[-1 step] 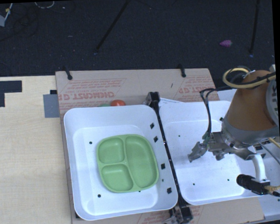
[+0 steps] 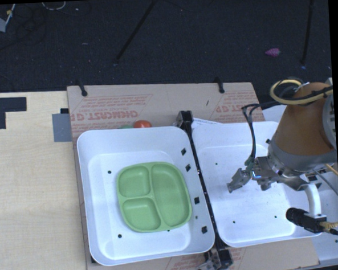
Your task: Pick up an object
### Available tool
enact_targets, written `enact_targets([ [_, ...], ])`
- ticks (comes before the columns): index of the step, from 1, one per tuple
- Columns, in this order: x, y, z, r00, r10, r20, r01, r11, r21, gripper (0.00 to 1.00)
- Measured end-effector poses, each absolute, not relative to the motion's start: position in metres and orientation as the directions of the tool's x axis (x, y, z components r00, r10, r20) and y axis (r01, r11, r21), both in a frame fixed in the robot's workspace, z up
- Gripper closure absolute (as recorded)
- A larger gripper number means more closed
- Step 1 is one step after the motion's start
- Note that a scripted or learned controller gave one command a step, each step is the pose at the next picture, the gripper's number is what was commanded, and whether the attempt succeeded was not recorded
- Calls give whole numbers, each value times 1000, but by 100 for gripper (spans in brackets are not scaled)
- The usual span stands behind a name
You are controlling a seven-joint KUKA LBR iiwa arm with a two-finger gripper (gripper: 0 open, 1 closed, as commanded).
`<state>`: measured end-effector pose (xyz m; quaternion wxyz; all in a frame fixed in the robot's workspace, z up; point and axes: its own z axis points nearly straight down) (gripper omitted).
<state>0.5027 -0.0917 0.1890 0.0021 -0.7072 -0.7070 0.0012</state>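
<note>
The left bin [image 2: 96,164] carried the one evident candidate for the task, a green divided plate [image 2: 154,196]. It lay flat on the bin floor, toward the right wall and well apart from the left wall. A small orange round item [image 2: 142,125] sat just outside the far edge of that bin and is judged a poor target. In the right bin [image 2: 243,227] the gripper [image 2: 239,181] stood over the left half of the floor, with the arm [image 2: 300,132] reaching in from the right edge. Whether the gripper was released or clenched could not be told, and nothing was seen held by it. In the inspector's judgement, the gripper should be raised clear of the two adjoining walls and carried left. The plate looked too wide and too shallow to span, so the grip would be better taken on its raised rim or a dividing ridge. The smooth surface could slip.
</note>
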Motion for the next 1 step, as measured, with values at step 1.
enact_targets([
  [1,501,-101,139,1,1000,2,1000,-1,-9,0],
])
